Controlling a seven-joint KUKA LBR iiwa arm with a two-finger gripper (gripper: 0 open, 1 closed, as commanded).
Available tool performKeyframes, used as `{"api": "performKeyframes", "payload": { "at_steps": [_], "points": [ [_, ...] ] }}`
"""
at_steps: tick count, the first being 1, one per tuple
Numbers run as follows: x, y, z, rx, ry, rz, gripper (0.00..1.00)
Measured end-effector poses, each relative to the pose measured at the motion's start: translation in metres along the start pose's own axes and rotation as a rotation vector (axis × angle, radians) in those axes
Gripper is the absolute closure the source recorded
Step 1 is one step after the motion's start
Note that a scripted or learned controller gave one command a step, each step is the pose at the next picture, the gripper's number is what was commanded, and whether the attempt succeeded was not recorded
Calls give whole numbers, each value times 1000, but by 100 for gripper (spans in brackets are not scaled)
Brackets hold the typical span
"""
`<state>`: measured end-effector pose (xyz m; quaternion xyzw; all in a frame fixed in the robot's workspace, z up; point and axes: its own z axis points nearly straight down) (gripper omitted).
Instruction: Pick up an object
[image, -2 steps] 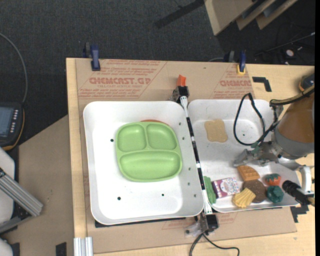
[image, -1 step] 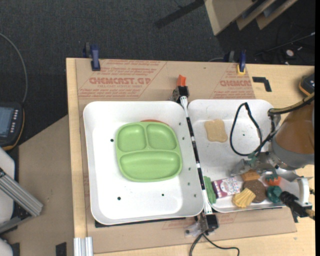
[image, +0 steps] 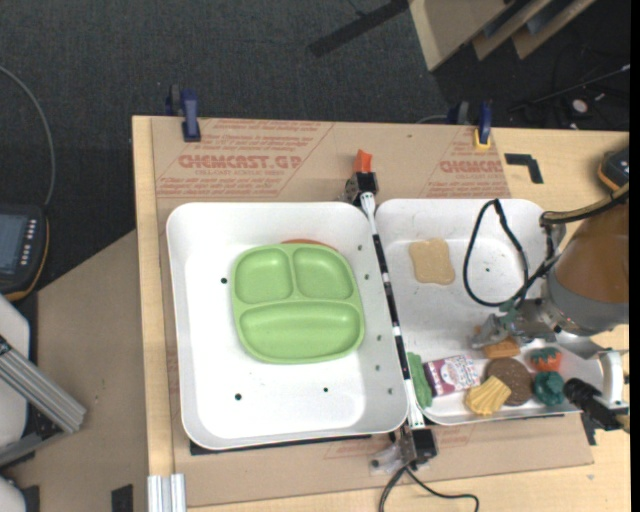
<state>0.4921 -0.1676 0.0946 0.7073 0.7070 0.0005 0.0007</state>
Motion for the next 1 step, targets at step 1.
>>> {"api": "performKeyframes", "payload": {
  "at_steps": [1],
  "points": [
    [65,37,-97,-9,-1,-8,100]
  ]
}}
